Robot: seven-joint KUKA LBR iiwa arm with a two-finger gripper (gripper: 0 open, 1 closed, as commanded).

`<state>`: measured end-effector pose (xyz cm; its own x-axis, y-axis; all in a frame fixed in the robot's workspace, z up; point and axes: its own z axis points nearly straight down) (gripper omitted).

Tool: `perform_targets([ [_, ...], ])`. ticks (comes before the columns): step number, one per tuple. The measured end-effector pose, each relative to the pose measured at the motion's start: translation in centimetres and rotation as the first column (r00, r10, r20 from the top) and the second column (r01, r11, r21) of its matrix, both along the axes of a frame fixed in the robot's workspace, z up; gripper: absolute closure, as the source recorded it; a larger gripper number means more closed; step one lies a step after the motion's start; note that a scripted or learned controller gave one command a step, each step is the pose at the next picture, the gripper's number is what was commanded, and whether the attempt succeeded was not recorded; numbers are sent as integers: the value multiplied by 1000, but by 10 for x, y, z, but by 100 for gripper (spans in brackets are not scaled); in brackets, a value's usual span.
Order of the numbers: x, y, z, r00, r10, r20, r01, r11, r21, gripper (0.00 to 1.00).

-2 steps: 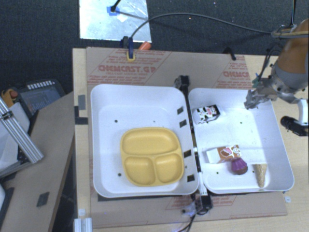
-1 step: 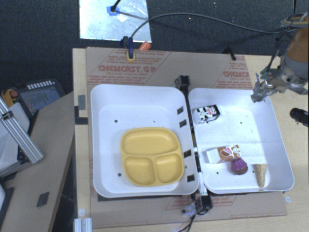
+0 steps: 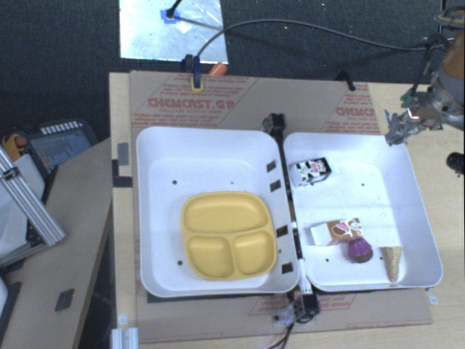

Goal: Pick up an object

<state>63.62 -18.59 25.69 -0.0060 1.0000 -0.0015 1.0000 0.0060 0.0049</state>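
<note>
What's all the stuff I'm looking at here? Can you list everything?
Shallow white plastic bins: two, white, side by side on the bench.
Yellow three-compartment plastic plate: one, yellow, in the left bin.
Small black-and-white patterned packet: one, upper part of the right bin.
White and orange snack packet: one, lower middle of the right bin.
Purple round toy: one, purple, just right of the snack packet.
Tan cone: one, tan, lower right corner of the right bin.
Shiny metal sheet: one, silver, beyond the bench.
End effector: one, grey, above the right bin's upper right corner.
</note>
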Motion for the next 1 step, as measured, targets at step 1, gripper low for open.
perform_targets([
  [1, 3, 57, 4, 1000, 4, -2, -4, 1000, 2, 100],
])
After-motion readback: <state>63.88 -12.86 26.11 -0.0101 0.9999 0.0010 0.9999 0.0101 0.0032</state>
